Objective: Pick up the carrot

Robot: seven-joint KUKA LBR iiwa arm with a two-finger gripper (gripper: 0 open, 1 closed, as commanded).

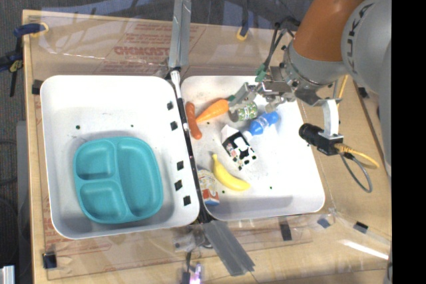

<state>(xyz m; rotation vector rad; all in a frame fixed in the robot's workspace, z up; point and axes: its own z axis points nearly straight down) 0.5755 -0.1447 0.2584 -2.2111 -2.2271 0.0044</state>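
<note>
Start at the left of the frame: the left bin (60, 93) holds a teal divided tray (118, 177), and it plays no part in your job. Move across the dividing wall to the right bin (303, 186), where everything that matters lies. Just past the wall sits a short reddish sausage-like piece (192, 120), and touching or nearly touching its upper end is the carrot (213, 110), in the upper left part of that bin. Its long axis runs at a slant, thick end low and left, toward the wall; the thinner end climbs up and right, toward the hand (251, 102).

Below the carrot you have a black-and-white toy (239, 147), a banana (228, 174) and a small carton (209, 191) against the wall. To the right lies a blue bottle (265, 122).

The hand is low over the bin, just beside the carrot's upper right tip, and a small greenish thing (243, 110) sits right under it. You cannot tell from this angle how wide the fingers stand, and nothing shows the carrot between them.

You are, I judge, at the approach: the grasp is not made. The next move calls for shifting the hand left and down along the carrot, and closing across its slant rather than along it.
</note>
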